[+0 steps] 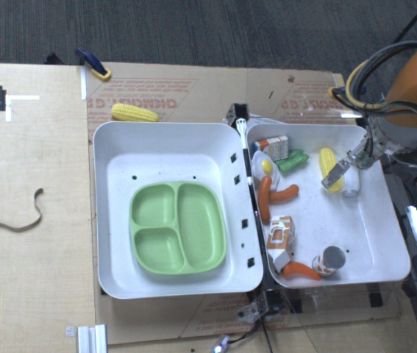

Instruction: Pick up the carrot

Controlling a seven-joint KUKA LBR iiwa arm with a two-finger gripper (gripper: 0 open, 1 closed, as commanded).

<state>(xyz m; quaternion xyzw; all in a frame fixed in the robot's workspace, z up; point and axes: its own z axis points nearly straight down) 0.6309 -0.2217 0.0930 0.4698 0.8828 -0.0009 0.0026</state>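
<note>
Camera view: the carrot [301, 271] lies along the near wall of the right bin [385, 248], beside a small can [332, 259] and a carton [279, 235]. The gripper [338, 173] hangs over the far right part of that bin, well apart from the carrot, its jaws closed on a corn cob [329, 168] (yellow, tilted). The left bin [112, 197] holds a green divided plate [179, 227].

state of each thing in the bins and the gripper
carrot: lying flat at right bin's near edge, not gripped
plate: upright in left bin
corn: lying in right bin beside gripper
can: on its side by carrot
sausages: lying flat in right bin
</note>
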